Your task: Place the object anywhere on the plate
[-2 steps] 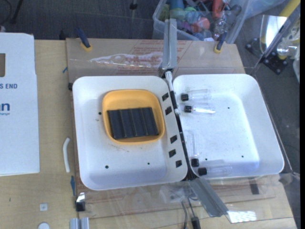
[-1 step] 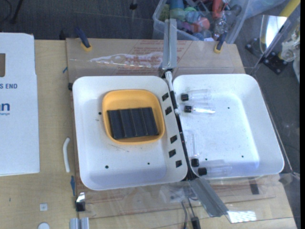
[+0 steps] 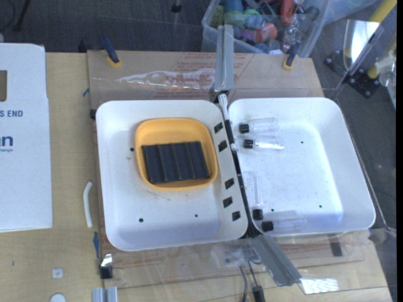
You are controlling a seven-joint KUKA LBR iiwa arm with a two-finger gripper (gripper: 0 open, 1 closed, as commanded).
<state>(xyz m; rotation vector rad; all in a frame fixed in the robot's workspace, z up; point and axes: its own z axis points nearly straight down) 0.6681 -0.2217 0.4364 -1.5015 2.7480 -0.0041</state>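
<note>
You see two white bins side by side on the bench. In the left bin (image 3: 119, 222) sits a yellow plate (image 3: 146, 134), and a dark ribbed block (image 3: 175, 162) lies flat on it. In the right bin (image 3: 334, 187) you have clear vials with black caps: two (image 3: 259, 136) near the divider at the top, two more (image 3: 267, 222) at the bottom left corner. A white box (image 3: 24, 137) lies to the left, and a tub of toys (image 3: 264, 11) stands behind the bins.

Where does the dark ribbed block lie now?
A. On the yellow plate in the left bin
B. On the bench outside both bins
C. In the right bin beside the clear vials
A: the dark ribbed block rests on the yellow plate, inside the left bin.
</note>
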